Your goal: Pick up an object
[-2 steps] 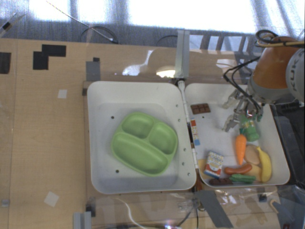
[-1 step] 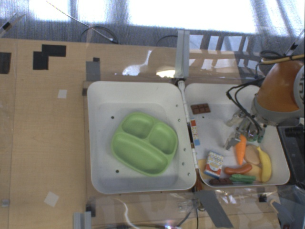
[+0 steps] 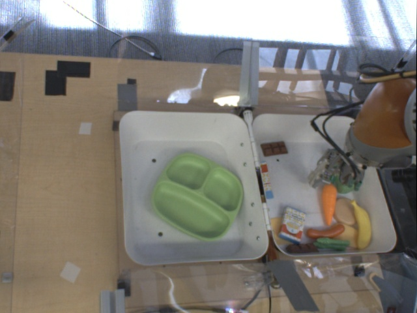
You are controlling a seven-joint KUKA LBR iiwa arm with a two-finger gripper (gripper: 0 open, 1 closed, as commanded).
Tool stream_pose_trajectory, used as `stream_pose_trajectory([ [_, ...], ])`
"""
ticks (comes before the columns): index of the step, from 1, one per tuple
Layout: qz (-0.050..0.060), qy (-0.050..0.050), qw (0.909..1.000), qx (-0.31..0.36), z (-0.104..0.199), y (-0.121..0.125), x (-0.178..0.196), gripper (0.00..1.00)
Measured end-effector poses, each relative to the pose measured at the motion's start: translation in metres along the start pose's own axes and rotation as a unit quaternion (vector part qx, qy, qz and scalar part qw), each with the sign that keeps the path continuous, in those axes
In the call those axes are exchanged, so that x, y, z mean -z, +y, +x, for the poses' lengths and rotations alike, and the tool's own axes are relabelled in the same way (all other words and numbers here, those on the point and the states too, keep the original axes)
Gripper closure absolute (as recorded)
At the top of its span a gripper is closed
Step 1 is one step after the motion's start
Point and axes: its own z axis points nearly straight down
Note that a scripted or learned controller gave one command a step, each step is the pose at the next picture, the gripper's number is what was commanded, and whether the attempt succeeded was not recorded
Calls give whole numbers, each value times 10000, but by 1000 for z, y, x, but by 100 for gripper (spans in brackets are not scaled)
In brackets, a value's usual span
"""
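the arm is reaching in from the right, its orange band [image 3: 386,113] hanging over the right bin [image 3: 290,132]; the tool [image 3: 333,171] is sitting low in that bin, just above the top of the carrot [image 3: 329,203], and whether it is spread wide or pinched narrow i cannot tell, since the metal parts are blurring together; nothing is showing between its tips; the carrot is lying upright along the bin's right part, with a yellow banana [image 3: 362,224] just beside it on the right; a red sausage [image 3: 325,231] and a green pod [image 3: 332,244] are lying near the bin's lower rim; a small juice carton [image 3: 293,223] is resting to their left; a chocolate bar [image 3: 274,149] is lying apart near the upper left; the left bin [image 3: 137,240] is carrying a green divided plate [image 3: 197,195], tilted on the diagonal; both bins are resting on the wooden surface [image 3: 58,194].
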Motion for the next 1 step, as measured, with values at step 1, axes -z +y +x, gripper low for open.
stream_pose_trajectory([
  [1, 7, 39, 9999, -96, 27, 30, 150, 100],
])
